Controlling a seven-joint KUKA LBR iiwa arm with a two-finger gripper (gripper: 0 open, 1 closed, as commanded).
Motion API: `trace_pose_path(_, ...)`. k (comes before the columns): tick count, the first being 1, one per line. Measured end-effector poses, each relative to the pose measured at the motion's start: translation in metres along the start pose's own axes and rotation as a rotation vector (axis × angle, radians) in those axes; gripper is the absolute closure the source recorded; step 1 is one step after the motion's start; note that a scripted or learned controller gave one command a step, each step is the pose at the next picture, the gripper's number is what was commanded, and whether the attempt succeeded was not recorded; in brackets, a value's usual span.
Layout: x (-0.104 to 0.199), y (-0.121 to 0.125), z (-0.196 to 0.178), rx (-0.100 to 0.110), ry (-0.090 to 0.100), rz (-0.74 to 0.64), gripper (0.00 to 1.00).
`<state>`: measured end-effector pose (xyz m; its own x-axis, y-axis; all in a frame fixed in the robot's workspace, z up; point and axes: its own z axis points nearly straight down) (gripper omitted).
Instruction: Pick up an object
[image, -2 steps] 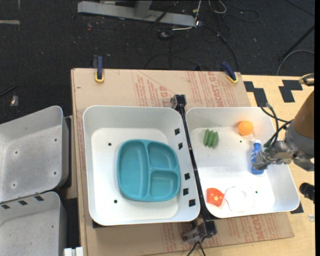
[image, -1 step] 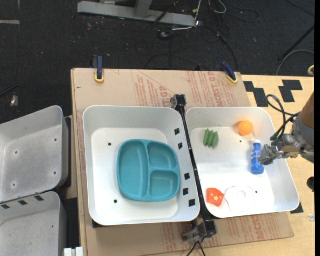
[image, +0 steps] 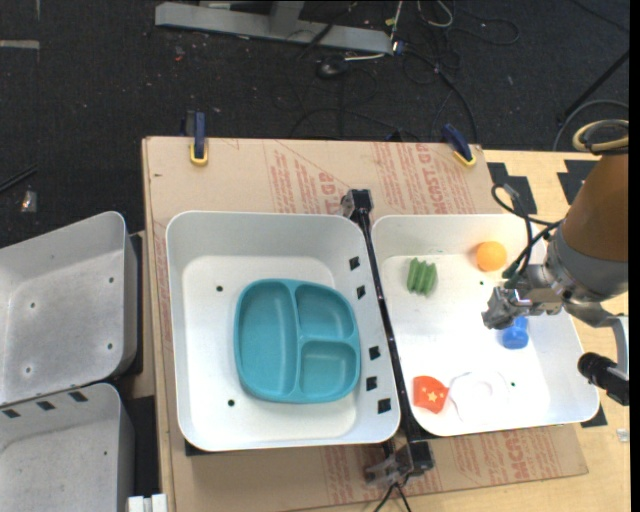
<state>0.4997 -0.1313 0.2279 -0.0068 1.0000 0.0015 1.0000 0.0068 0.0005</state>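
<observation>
The right bin holds several small things: a green ridged piece near its far left, an orange ball at the far side, a red piece with a yellow mark at the near left, and a clear, hard-to-see item beside it. A small blue object lies right of centre. My gripper hangs directly over the blue object, its tips at the object's top left. The arm comes in from the right.
The left bin contains a teal divided plate. A black divider runs between the two bins. Spare white bins lie off the bench at the left. Clamps hold the cardboard at the far edge.
</observation>
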Motion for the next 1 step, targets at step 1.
trace_pose_path(1, 0.0556, 0.0047, 0.0090, 0.000, 0.000, -0.001, 1.00)
